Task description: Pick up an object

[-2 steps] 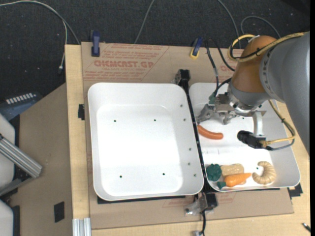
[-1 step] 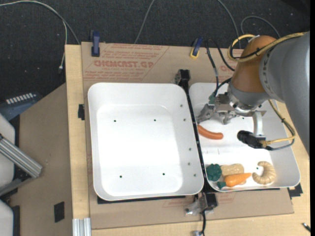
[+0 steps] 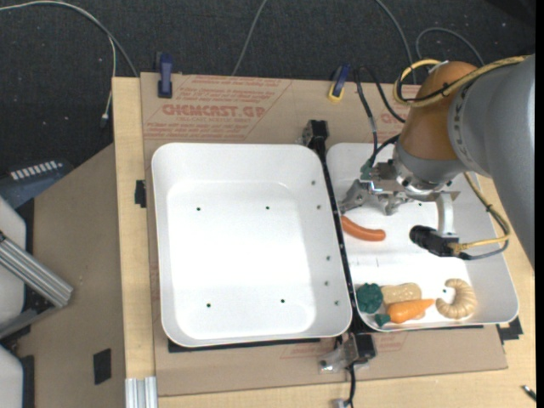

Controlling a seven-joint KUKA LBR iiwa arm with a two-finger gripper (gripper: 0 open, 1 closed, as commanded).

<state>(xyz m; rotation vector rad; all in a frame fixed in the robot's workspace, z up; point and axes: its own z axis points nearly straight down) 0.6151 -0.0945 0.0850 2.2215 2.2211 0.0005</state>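
Camera view, near edge first. 4 small toy foods lie in a row along the near wall of the right bin: a dark green piece, a tan peanut-like piece touching an orange carrot, and a curled beige croissant a little apart on the right. Judgement: all look light, rigid plastic, smooth enough to slip; none fragile.

Further in, an orange-red sausage lies alone on bare bin floor, just beside the wall shared with the left bin. Judgement: easiest target, best pinched across its narrow middle, since its rounded ends would squirt out.

Beyond it, the gripper hangs just past the sausage's far side, near but apart. Nothing visible between the fingers; how wide they stand, I cannot tell from this angle.
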